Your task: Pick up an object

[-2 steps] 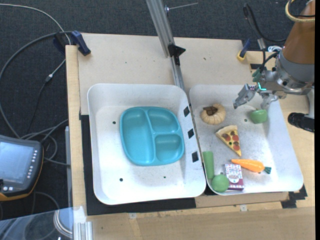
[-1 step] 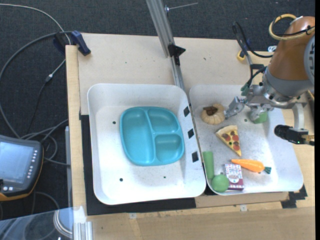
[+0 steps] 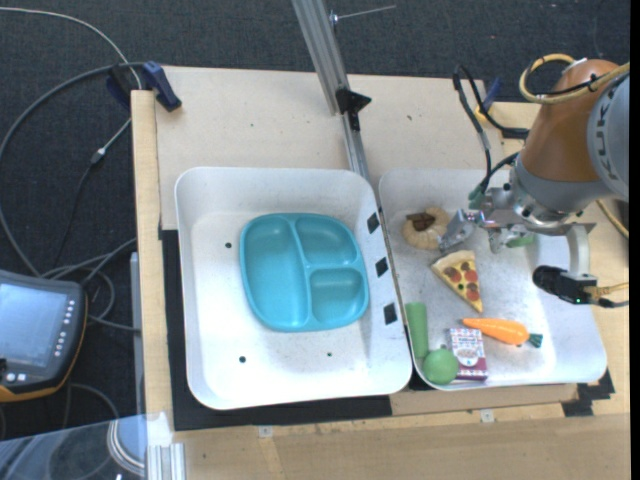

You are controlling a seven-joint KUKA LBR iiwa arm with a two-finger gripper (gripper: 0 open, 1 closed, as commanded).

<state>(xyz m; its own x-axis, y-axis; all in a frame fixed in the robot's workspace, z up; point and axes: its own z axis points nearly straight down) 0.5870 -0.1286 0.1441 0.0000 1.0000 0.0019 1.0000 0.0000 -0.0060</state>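
On the left half of the table (image 3: 150,218) you have the first of two white bins (image 3: 200,298); it carries one teal divided plate (image 3: 303,270) with three wells, lying flat at its middle, which looks to be the drop-off place for whatever gets lifted. No loose item lies in it.

Moving across the shared rim to the right bin (image 3: 585,343), you can count six candidates. At ten o'clock in that bin sits one brown cookie-like piece (image 3: 424,228). Just toward five o'clock from it lies one pizza slice (image 3: 461,278), tip pointing to six o'clock. At seven o'clock, against the dividing wall, one green cylinder (image 3: 416,326) lies above one green ball (image 3: 439,366), the two touching or nearly so. Beside the ball sits one small pink carton (image 3: 468,354), and at five o'clock one orange carrot (image 3: 497,330) rests flat.

Your claw (image 3: 460,230) hangs at twelve o'clock in the right bin, between cookie and pizza slice, so either of those two is probably the pick. Nothing sits between its fingers that you can make out, and you cannot tell how wide it stands.
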